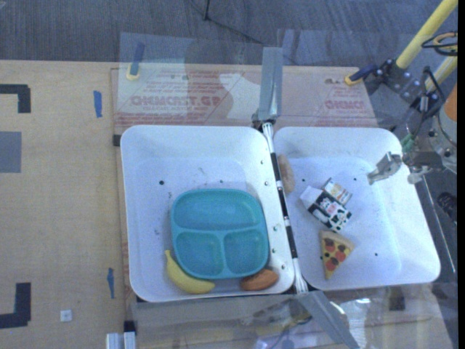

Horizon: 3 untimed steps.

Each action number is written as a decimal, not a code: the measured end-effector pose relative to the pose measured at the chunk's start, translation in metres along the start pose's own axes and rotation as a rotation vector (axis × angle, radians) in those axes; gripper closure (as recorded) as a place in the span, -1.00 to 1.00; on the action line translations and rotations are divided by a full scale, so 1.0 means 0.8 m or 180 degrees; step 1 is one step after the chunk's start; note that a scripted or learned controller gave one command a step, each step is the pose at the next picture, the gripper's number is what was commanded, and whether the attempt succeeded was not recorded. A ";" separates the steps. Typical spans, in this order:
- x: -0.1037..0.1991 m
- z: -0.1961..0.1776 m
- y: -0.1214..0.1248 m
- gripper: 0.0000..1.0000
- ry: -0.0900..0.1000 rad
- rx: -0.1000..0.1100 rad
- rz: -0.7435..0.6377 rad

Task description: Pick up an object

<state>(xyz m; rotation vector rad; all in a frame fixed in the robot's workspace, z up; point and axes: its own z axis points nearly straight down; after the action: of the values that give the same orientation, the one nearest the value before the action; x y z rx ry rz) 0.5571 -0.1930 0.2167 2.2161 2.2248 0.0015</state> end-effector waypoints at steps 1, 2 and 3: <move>0.104 0.143 0.051 -1.00 0.0003 0.0005 0.0412; 0.080 0.161 0.048 -1.00 0.0004 -0.0013 0.0478; 0.078 0.146 0.050 1.00 -0.0002 -0.0032 0.0483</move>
<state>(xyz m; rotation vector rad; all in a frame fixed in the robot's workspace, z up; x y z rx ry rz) 0.5973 -0.1307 0.1001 2.3726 2.0457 0.0117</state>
